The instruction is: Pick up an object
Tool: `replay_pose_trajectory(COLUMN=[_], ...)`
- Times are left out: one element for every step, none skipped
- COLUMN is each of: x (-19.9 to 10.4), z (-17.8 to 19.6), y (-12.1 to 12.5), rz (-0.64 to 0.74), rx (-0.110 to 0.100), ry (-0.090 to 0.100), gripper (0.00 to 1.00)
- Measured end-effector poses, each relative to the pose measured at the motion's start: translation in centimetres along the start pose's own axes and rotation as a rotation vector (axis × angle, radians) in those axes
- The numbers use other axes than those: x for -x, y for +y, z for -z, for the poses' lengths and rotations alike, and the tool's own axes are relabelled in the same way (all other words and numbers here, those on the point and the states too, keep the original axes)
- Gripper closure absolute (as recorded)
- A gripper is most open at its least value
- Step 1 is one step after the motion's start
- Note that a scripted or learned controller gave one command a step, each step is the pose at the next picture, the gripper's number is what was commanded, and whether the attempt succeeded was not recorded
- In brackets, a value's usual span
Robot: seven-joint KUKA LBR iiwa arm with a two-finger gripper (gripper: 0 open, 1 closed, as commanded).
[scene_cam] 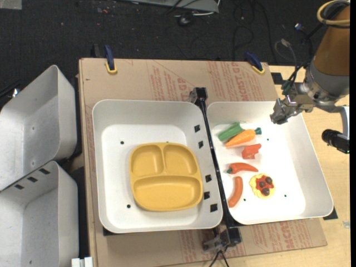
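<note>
Toy food lies in the right white bin point(311, 149), well apart from the gripper. Nearest the camera in that bin, a sausage point(236, 191) lies with its long axis running near to far, tilted a little right at the far end. Just beside it, to the right, sits a small yellow pizza point(262, 184) with dark toppings. Farther back a red chili pepper point(242, 167) lies roughly left to right, then a small red piece point(251, 150), then an orange carrot point(242, 137) pointing right and slightly away, touching a green vegetable point(230, 131) beside it. The left white bin point(111, 149) holds a yellow divided tray point(165, 176). Farthest, the gripper point(281, 113) hovers over the right bin's far right corner, holding nothing; its jaw opening cannot be told.
</note>
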State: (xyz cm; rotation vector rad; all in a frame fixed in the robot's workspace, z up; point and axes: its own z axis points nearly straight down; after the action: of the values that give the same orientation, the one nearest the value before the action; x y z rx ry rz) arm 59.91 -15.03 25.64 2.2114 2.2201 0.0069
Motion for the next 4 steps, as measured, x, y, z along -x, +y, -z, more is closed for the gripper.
replay_pose_trajectory(x=[0.0, -5.5, -11.4, -15.8], z=[3.0, 3.1, 1.5, 0.2], y=[0.1, 0.2, -0.7, -0.4], rz=[0.000, 0.004, 0.004, 0.003], rx=[-0.004, -0.009, -0.012, -0.012], ry=[0.001, 0.004, 0.005, 0.004], gripper=[1.00, 1.00, 1.00, 1.00])
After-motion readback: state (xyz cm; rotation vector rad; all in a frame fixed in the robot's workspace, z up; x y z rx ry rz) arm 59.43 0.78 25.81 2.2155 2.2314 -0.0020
